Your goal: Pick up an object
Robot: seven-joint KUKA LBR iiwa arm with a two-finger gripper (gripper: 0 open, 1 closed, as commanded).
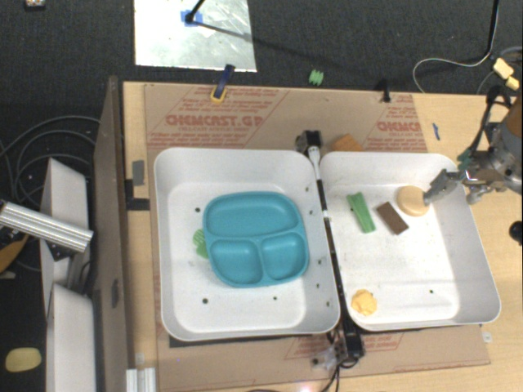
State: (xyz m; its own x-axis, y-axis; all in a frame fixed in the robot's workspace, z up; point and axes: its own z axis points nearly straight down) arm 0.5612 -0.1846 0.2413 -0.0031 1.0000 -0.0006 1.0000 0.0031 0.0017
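While the gripper [440,184] is reaching over the right bin [470,288] toward the tan round piece [412,200] beside the brown block [391,217], I am judging this the approach, its grasp unreadable, needing a closing descent next.

Black cables [37,141] coiled on dark carpet, a reflective sheet [194,23], brown printed cardboard [270,113] under the bins.

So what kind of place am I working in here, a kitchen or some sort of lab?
Most likely a robotics lab, not a kitchen. Two white bins sit on a workbench over dark carpet, loose cables trail on the floor, and the items are toy-like: a blue divided plate and a green block.
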